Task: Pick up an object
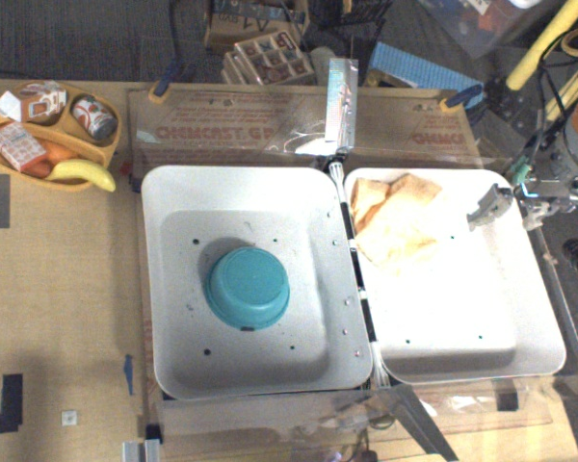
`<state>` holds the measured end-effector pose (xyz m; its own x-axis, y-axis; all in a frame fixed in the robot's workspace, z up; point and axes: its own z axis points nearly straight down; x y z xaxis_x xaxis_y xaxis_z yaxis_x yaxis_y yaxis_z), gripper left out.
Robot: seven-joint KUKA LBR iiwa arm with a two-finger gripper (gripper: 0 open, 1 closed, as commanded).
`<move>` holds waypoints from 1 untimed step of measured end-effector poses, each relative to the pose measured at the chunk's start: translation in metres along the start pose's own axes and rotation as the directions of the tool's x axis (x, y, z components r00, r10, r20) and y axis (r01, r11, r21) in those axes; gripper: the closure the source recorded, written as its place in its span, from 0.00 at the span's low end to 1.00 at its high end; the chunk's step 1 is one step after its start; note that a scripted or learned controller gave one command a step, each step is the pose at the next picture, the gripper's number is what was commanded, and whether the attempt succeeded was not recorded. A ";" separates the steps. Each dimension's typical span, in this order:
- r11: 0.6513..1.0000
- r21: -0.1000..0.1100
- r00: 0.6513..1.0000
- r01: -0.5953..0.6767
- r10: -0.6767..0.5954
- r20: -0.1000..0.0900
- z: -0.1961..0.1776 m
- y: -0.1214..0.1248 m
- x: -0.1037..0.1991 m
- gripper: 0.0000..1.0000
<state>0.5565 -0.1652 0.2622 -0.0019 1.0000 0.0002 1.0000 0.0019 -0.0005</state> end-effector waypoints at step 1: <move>0.998 -0.001 0.998 0.056 -0.056 0.000 0.079 0.046 0.058 0.00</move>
<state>0.6026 -0.1067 0.1836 -0.0577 0.9983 -0.0003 0.9983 0.0577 0.0000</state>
